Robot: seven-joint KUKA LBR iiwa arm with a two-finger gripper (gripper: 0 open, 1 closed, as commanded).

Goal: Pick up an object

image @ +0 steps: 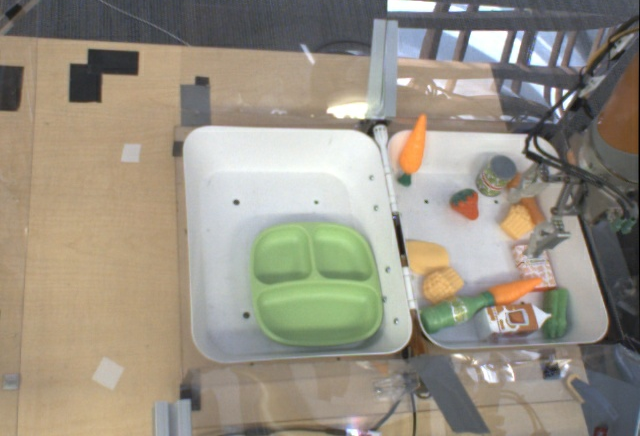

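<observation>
the grey arm's two-finger gripper (pixel 548 212) hovers over the right side of the right shallow white bin (pixel 440 216), fingers spread apart with nothing between them. just beside it lies a yellow cheese-like wedge (pixel 518 221), with a small tin can (pixel 495 175) and a red strawberry toy (pixel 465 204) near. an orange carrot toy (pixel 413 146) leans on the bin's left rim. a green plastic bottle (pixel 458 311) lies along the near wall. the left shallow white bin (pixel 230 174) holds a green divided plate (pixel 316 284).
</observation>
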